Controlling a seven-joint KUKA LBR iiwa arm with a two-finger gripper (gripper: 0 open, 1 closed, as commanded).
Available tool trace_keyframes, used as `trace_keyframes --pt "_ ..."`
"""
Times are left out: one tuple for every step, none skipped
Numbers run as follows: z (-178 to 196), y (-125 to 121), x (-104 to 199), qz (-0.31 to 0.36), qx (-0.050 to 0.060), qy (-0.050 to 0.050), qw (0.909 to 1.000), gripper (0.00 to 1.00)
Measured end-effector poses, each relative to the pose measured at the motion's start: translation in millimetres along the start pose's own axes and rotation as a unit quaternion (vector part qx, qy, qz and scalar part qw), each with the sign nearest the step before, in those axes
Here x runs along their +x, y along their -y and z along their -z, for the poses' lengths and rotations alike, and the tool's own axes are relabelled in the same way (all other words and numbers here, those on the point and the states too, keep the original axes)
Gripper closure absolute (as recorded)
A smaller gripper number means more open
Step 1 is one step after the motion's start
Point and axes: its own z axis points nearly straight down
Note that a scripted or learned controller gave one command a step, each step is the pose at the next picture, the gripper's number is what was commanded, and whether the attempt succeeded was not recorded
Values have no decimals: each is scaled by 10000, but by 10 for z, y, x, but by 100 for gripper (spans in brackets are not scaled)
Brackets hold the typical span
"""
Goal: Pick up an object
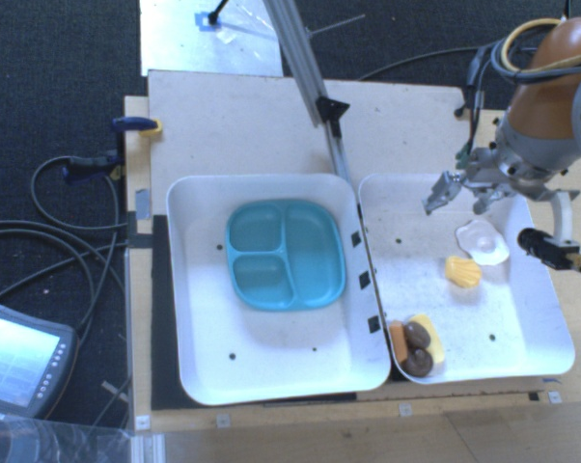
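Bench (233, 128): two shallow white bins are borne side by side.
Left bin (204, 355): a teal divided plate (285, 255) is held near its middle, three compartments being seen.
Right bin (522, 340): the loose objects are held here.
Arm (551, 95): it is reached in from the right, above the right bin's far side.
Gripper (461, 193): the fingers are seen spread apart, nothing lying between them.
White object (483, 241): pale, rounded and flattish; it lies just below the gripper.
Yellow object (463, 272): a small ridged lump, long axis running left-right, just beside the white one.
Corner cluster (416, 343): brown, orange and yellow pieces are pressed together at the near-left corner.
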Motion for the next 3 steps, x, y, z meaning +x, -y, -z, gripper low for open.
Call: trace_keyframes --pt "1 0 0 -4 -1 -1 10000 0" --pt "-625 18 29 -21 29 1 10000 0" --pt "-1246 -16 42 -25 28 1 10000 0"
